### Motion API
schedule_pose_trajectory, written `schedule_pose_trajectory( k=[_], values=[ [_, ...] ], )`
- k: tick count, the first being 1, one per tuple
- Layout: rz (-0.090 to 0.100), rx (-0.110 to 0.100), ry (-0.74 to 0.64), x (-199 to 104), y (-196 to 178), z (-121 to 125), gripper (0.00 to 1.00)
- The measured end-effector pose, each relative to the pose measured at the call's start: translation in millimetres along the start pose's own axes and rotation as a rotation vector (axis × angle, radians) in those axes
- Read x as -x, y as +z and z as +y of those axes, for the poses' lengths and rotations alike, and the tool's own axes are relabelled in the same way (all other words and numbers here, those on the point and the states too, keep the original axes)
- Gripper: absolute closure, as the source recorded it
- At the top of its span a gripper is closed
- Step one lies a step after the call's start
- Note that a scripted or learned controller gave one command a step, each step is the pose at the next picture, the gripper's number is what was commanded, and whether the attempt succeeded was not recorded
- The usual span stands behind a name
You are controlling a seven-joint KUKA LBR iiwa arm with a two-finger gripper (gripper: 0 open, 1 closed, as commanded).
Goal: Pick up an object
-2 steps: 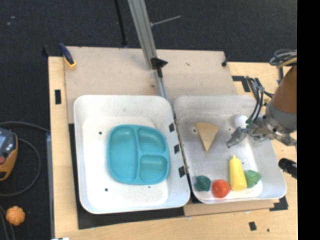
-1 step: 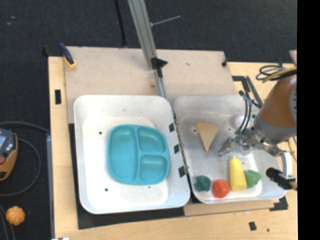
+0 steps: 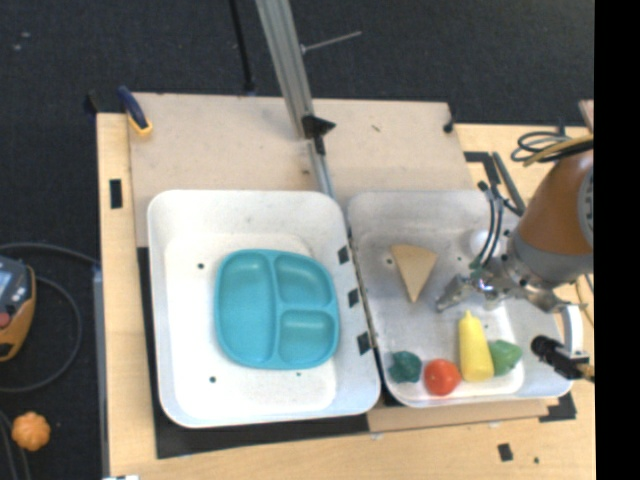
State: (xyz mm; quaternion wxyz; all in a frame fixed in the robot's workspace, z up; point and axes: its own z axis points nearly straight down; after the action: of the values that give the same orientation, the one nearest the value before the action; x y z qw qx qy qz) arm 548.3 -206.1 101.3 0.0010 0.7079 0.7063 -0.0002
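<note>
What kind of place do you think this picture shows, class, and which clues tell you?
Probably a robot lab: an arm reaches over a bench holding two white bins, with toy food such as a tomato, and cables on the dark floor.

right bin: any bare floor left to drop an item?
Bare: right bin floor behind the tan wedge, and between wedge and green toy. Crowded: front edge, where red ball and yellow bottle lie; gripper beside wedge.
</note>
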Motion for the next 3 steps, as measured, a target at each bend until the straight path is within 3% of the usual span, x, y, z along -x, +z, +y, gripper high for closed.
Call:
schedule_pose_trajectory(
  k=[1, 3],
  values=[
    [0.001, 0.006, 0.002, 1, -13, 2, 1.0],
    [-0.001, 0.006, -0.005, 13, -114, 13, 1.0]
  ],
)
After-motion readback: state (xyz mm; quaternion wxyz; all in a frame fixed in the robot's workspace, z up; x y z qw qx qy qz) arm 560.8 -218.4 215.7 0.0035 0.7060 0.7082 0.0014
